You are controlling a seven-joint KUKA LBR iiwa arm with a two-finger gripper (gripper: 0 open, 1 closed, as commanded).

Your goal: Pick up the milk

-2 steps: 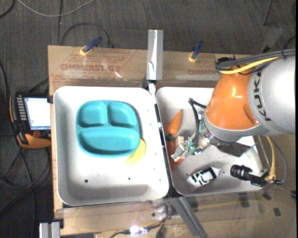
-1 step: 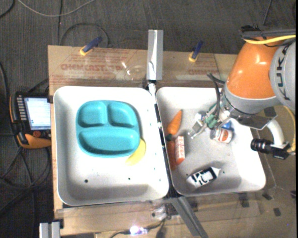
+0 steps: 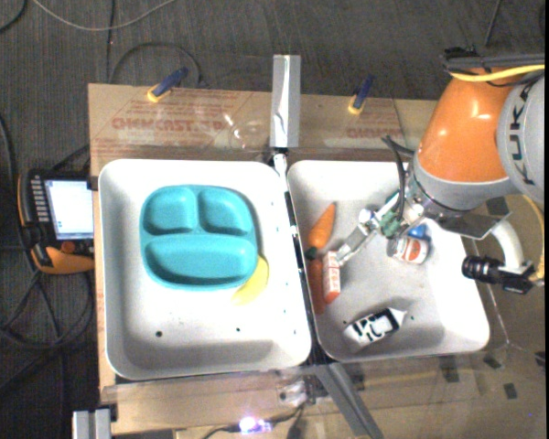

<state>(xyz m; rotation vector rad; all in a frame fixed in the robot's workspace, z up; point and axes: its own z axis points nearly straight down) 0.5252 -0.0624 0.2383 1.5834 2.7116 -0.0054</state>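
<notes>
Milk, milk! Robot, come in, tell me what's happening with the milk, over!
Gripper low in the right bin, fingers hidden. Milk lying just beneath the arm, grasp unconfirmed. Carrot and black-and-white box nearby, apart from it.

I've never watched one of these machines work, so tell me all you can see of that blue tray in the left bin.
The tray is a turquoise dish, plastic by its look, with rounded corners and three hollows: two small ones at the far side, one long one at the near side. It lies flat, right way up, on the floor of the left bin, toward the far side. A yellow thing, perhaps a banana, pokes out from under its near right corner. Nothing lies in its hollows.
</notes>
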